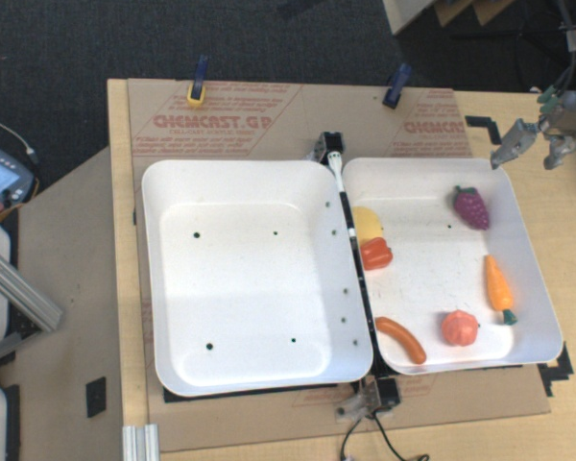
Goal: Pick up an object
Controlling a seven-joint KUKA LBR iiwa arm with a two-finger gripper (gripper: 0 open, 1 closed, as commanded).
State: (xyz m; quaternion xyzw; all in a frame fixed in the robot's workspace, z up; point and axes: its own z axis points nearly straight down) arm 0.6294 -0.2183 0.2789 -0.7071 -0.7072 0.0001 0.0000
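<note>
**binwatcher:** Two white bins are seen side by side on the bench. Going left to right: nothing is seen lying in the left bin (173, 257), and all the toy food is held in the right bin (533, 286). A yellow piece (367, 223) and a red pepper (376, 254) are tucked against the divider, a sausage (401, 340) is laid near the front edge, then a pinkish strawberry-like fruit (460, 327), a carrot (498, 287) and purple grapes (471, 207) toward the back.

**armchair_ops:** And the gripper?

**binwatcher:** The gripper (530, 147) is parked up at the far right, beyond the back corner of the right bin, well apart from every item. Its fingers are seen spread, with nothing gripped between them.

**armchair_ops:** So progress is basically zero?

**binwatcher:** That's how it's judged, yeah. Nothing is lifted, nothing is touched. The whole job is left: a target has to be chosen, the arm brought over it, lowered, closed and raised. The grapes are reckoned the nearest candidate.
</note>
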